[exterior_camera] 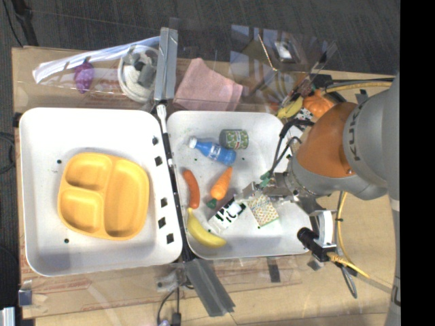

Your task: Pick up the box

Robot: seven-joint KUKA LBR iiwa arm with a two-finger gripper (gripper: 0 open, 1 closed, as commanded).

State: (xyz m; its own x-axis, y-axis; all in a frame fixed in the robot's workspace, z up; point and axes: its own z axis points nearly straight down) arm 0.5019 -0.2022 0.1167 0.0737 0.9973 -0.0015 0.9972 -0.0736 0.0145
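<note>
In the right bin (204, 124), a small box with a green and white pattern (265, 213) lies near the front wall. A black carton with white print (228, 212) lies just left of it. My gripper (253, 191) reaches in from the right and sits low over the bin, right above the gap between these two, close to the patterned box's upper left corner. The grey arm with its orange band (326, 151) covers the bin's right side. Nothing visibly hangs from the gripper.
The right bin also holds a green can (234, 138), a blue bottle (212, 151), a carrot (220, 183), a red sausage-shaped toy (192, 188) and a banana (202, 231). A yellow divided tray (103, 194) lies in the left bin. A pink cloth (207, 87) lies behind the bins.
</note>
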